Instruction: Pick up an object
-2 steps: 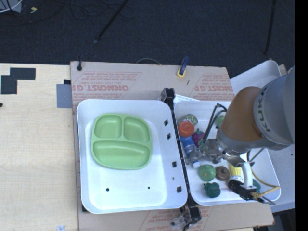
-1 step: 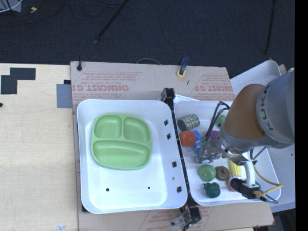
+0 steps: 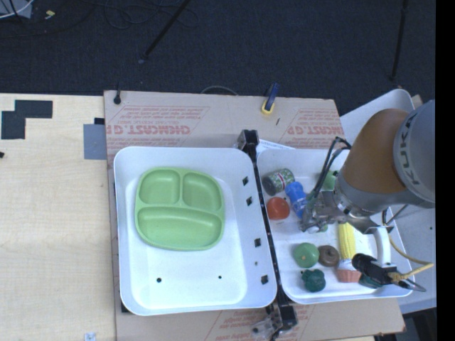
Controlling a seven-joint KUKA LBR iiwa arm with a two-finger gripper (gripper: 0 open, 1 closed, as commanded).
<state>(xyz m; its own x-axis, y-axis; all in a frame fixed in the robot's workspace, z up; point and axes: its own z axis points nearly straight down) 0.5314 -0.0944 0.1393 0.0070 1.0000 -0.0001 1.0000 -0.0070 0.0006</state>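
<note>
White plastic everywhere you look: two shallow bins sit side by side on the bench, and the left bin carries a pale green divided plate lying flat toward its upper half. Over in the right bin it is crowded. The grey arm with its orange band reaches in from the right, and the gripper is down among the objects, near the middle of the bin; whether it is open or closed, I cannot tell from here, and nothing can be seen gripped. Just left of it stands a blue bottle-like item, touching or nearly touching a small tin can lying on its side above it. A red-orange ball sits just below the can. Lower down there is a green apple, a brown ring right beside it, a dark green lump at the front wall, and a yellow corn cob lying lengthwise to the gripper's right.
</note>
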